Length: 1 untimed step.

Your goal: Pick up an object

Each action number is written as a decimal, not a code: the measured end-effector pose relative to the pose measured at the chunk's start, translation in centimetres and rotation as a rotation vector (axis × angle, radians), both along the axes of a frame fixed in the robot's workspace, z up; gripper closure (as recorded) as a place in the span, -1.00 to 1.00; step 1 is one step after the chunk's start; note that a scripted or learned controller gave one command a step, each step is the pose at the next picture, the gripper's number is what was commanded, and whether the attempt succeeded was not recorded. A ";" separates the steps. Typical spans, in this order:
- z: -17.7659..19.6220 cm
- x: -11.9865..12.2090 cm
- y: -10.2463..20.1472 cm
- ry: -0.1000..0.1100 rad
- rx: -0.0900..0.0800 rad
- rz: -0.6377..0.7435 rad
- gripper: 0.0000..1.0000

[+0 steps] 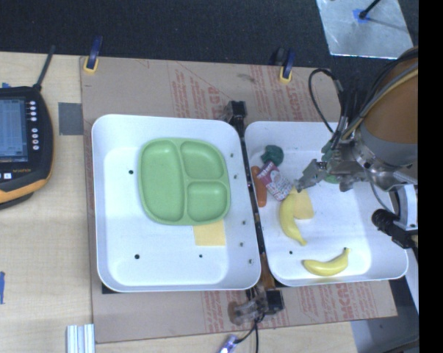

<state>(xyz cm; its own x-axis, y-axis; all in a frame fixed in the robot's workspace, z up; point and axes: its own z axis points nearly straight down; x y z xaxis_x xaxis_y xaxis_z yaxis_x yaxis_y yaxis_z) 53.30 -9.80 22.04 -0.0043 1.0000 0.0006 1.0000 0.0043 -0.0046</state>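
Observation:
The right bin (383, 259) holds several toy foods. A yellow banana (289, 223) lies near its middle, with a pale yellow wedge (304, 206) against it. A second banana (326, 265) rests near the front wall. At the bin's left side are a dark green piece (272, 154), an orange carrot-like piece (259, 190) and a small pink and white packet (275, 184). My gripper (306, 180) reaches in from the right and hangs just above and right of the wedge. Nothing is visibly held.
The left bin (111, 259) carries a green divided plate (183, 180) and a flat yellow square (209, 234) in front of it. A handheld pendant (12, 145) lies at the far left of the bench. Cables loop above the right bin near the arm (390, 116).

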 end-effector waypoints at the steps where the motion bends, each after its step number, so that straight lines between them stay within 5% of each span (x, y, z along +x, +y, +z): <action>1: -9.4 1.2 0.3 0.002 -0.001 0.000 -1.00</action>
<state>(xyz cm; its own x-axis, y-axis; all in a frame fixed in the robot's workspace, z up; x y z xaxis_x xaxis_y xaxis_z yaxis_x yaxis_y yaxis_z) 54.46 -9.48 12.66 -0.0047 1.0000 -0.0004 1.0000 0.0047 -0.0062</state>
